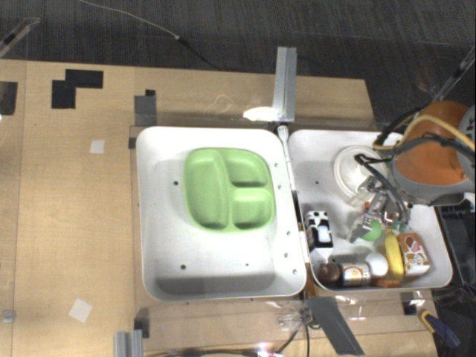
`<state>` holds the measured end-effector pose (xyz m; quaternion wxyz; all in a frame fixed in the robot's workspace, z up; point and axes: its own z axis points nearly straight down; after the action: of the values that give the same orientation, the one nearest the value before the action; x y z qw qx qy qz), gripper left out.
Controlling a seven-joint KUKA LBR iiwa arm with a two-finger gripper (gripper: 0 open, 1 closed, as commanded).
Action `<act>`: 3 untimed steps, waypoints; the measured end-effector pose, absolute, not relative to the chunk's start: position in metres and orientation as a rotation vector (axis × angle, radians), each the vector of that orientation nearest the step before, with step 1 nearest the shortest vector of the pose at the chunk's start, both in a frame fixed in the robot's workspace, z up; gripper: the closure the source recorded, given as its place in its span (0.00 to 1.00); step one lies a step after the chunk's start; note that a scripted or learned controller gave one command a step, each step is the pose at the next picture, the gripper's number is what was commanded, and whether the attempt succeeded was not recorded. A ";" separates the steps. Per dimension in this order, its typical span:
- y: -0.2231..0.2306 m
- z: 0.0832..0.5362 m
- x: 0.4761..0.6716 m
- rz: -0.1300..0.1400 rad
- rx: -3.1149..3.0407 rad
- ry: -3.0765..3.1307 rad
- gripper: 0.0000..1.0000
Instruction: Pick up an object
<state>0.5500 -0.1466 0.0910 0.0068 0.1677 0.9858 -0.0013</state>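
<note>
Objects for picking sit crowded in the near corner of the right white plastic bin: a dark brown round jar just beside a small brown can with a pale label, a yellow banana-shaped item touching a red-and-white printed carton, and a small black-and-white box against the bin's left wall. Two-finger gripper hangs low over this bin, above the yellow item; a small green-grey piece lies right under its tip, contact unclear. Cannot tell whether the gripper is apart or together, cables and clutter hide it. White round lid-like disc lies farther back, partly under the arm's orange band. Left white plastic bin holds a light green divided plastic tray, roughly centred. Both bins rest on a tan wooden bench with black squares near its far left edge. Beyond it, dark grey carpet floor with a thin cable running across.
</note>
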 end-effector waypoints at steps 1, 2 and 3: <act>-0.197 0.091 0.531 0.000 0.663 3.052 0.00; -0.196 0.105 0.536 -0.002 0.651 3.037 1.00; -0.196 0.104 0.535 -0.002 0.652 3.043 0.00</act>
<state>0.5349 -0.1962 0.1043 0.0149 0.2094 0.9777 -0.0006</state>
